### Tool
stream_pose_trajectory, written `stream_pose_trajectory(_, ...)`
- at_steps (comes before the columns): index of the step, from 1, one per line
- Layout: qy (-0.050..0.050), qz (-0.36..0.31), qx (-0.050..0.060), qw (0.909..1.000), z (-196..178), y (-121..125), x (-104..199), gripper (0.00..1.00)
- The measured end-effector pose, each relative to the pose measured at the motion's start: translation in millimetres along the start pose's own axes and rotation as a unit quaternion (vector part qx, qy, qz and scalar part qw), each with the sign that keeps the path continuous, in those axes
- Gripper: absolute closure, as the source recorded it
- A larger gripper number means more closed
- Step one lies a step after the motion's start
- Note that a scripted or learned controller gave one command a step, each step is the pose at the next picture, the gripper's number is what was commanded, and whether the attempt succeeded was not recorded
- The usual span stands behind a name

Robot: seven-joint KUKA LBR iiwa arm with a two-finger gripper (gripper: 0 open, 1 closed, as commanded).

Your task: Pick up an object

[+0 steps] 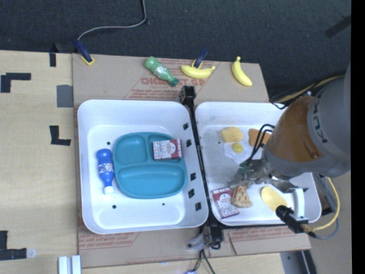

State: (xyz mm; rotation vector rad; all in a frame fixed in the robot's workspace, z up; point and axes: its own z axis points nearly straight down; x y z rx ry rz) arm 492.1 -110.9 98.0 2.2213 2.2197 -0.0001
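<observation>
Two shallow white bins sit side by side on the table [34, 170], on a cardboard sheet [125, 79]. Nearest the camera, at about 5 o'clock in the view, the right bin [214, 110] holds a red-and-white packet [226, 202] by its near wall, with a waffle-like toy wedge [242, 197] touching it on the right and a yellow oval piece [273, 197] further toward 3 o'clock. The tool [246, 174] of the grey arm [319, 136], which enters from 3 o'clock with its orange band [291, 131] above the wrist, hangs just above the wedge and packet; whether it is open or closed cannot be told, and no object is seen between its tips. Beyond it lie a small fried-egg piece [236, 148], a yellow corn-like piece [231, 134] and an orange piece [255, 136] partly hidden by the arm.

At 9 o'clock, the left bin [91, 113] contains a blue divided tray [149, 178] with a small red-and-white carton [166, 149] in its upper right compartment; a blue bottle [105, 170] lies just beside the tray's left edge.

Farthest, toward 12 o'clock on the cardboard, lie a green bottle [160, 71], a banana [197, 71] and a second banana [241, 73], well apart from the bins.
</observation>
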Motion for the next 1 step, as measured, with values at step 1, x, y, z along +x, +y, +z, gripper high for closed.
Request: stream_pose_trajectory(1, 0.001, -0.001, 0.001, 1.0000, -86.1, 44.0, 70.6, 1.00)
